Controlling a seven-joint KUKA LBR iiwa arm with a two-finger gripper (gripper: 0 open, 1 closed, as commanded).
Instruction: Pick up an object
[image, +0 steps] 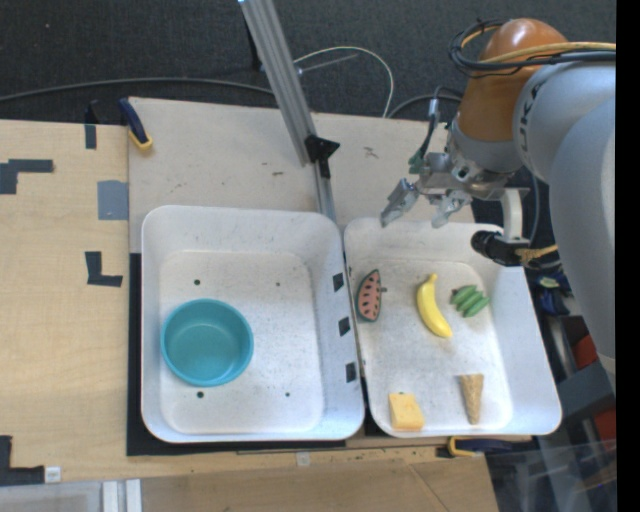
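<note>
Hovering open and empty at upper right, pincer (418, 207) sits above the right bin (520, 400). Banana (433, 307), watermelon slice (370, 295) untouched; grasp not yet begun.

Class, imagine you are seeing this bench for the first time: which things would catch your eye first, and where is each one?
The big grey arm with its orange band dominates the upper right, its gripper open above the far edge of the right bin. In that bin the yellow banana stands out near the middle. The blue bowl sits alone in the left bin, toward its near left.
</note>
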